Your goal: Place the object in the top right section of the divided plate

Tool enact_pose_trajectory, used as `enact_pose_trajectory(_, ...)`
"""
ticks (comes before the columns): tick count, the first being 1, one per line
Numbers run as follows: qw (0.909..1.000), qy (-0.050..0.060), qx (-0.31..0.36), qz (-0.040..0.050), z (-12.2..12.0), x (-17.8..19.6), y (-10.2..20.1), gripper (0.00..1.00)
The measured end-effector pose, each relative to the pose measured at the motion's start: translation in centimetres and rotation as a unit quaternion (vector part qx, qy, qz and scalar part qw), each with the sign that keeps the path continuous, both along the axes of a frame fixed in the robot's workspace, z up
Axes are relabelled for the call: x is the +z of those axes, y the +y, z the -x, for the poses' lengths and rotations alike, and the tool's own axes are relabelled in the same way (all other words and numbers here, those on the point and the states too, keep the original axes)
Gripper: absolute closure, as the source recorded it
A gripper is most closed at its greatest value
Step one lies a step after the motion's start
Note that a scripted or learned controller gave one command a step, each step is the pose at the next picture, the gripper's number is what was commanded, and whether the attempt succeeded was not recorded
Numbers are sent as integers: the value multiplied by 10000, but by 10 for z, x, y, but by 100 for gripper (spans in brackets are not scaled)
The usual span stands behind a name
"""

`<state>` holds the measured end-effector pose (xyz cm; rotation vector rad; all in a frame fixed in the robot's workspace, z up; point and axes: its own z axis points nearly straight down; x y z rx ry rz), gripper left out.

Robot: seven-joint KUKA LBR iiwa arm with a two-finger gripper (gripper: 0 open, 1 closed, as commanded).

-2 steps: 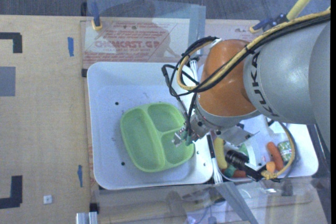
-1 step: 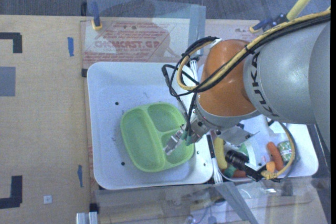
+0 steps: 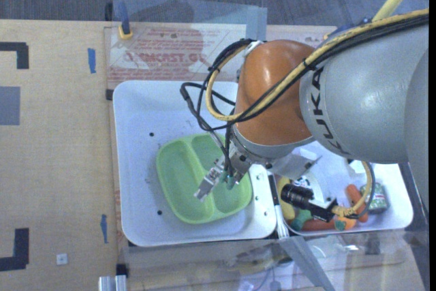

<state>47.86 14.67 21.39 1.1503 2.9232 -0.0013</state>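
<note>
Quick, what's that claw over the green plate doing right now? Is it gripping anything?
Gripper: over the green divided plate in the left bin; open or shut cannot be told, nor whether it holds anything.

A large grey arm (image 3: pixel 368 85) with a rounded, glossy casing is being shown, with black "KUKA" lettering being partly displayed along its edge. Next to that lettering, a bulbous orange band (image 3: pixel 272 95) is being seen. Yellow and black cables (image 3: pixel 214 88) are being looped around the orange band. Below it, a small metallic end effector (image 3: pixel 219 178) is being displayed.
</note>
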Motion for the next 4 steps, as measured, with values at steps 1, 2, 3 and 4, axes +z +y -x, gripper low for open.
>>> enact_pose_trajectory(1,10000,0,7,5,0,9,0,100)
enact_pose_trajectory(2,9996,15,267,-2,0,-30,-91,100)
enact_pose_trajectory(3,9996,15,266,-3,0,-30,-91,0)
enact_pose_trajectory(4,9997,14,259,-4,0,-21,-91,100)
